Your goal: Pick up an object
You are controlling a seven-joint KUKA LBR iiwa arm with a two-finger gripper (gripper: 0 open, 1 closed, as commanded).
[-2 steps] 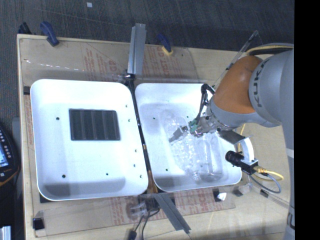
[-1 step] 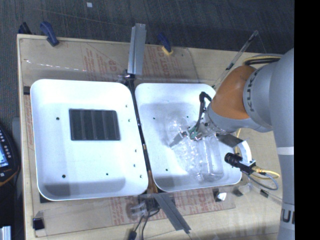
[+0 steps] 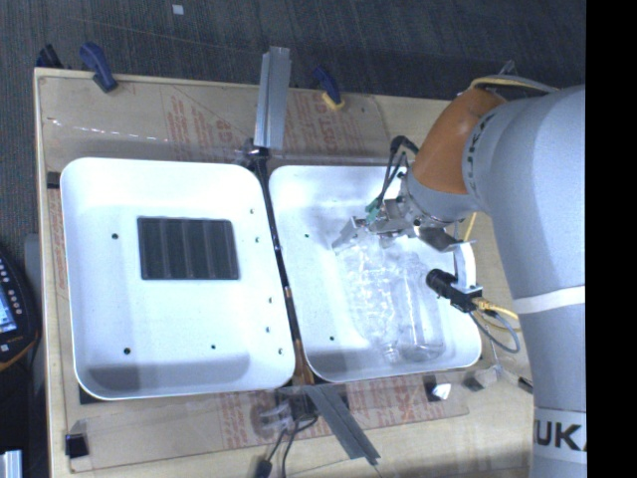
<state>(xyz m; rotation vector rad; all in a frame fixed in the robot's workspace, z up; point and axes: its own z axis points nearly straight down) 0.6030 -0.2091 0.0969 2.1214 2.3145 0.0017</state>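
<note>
A clear plastic bottle [image 3: 398, 302] lies in the right bin [image 3: 309, 267], running from the bin's middle toward its near right corner; it is see-through and hard to outline. My gripper [image 3: 360, 227] hangs low in the upper middle of that bin, just at the bottle's far end. Whether it touches the bottle I cannot tell. A dark grey ribbed rectangular block [image 3: 187, 248] lies flat in the middle of the left bin [image 3: 90, 347].
The grey arm with its orange band [image 3: 448, 147] covers the right bin's right rim. A metal bar [image 3: 271, 98] stands between the bins at the back, and another [image 3: 338, 426] at the front. Blue clamps [image 3: 100, 68] hold the bench's far edge.
</note>
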